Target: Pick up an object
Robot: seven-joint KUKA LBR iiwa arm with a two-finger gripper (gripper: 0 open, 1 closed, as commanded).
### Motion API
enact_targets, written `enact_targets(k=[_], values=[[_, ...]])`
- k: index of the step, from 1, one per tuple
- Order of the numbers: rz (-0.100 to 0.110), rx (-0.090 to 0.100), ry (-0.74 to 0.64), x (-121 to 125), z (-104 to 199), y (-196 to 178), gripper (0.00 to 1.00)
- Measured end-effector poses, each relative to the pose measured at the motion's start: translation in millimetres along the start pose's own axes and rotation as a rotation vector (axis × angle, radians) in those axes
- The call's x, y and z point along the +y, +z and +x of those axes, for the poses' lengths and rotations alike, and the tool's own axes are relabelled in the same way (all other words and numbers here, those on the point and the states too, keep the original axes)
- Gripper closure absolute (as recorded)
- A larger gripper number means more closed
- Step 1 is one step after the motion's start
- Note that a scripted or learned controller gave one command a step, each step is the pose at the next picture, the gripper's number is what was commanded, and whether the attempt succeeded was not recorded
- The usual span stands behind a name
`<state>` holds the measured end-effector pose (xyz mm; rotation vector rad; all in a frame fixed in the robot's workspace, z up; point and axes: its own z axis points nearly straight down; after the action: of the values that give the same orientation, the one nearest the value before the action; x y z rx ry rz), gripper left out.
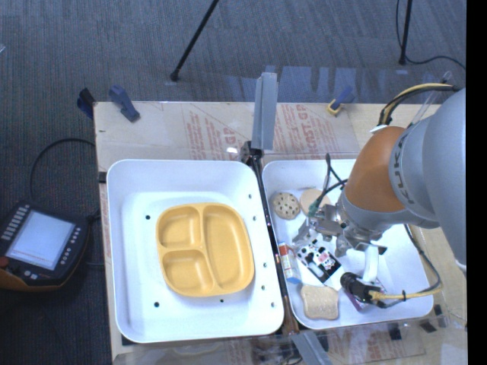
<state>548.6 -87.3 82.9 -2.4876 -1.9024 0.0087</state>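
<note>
Camera view places the gripper (319, 243) low in the right bin (415, 299) among a cookie (286, 204) and bread slice (320, 301) — approach step; grip state cannot be told — next: settle over one object.

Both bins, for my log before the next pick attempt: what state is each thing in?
Yellow divided plate: flat, right way up in the left bin.
Cookie: lying flat in the right bin, near its far left corner.
Bread slice: lying flat near the front wall.
Gripper: low inside the right bin, over the small items.
</note>
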Motion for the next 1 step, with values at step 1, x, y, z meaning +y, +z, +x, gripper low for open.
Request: enact_targets(k=[1], values=[[0.005,0.002,0.004,0.5,0.0,-6.4,1.00]])
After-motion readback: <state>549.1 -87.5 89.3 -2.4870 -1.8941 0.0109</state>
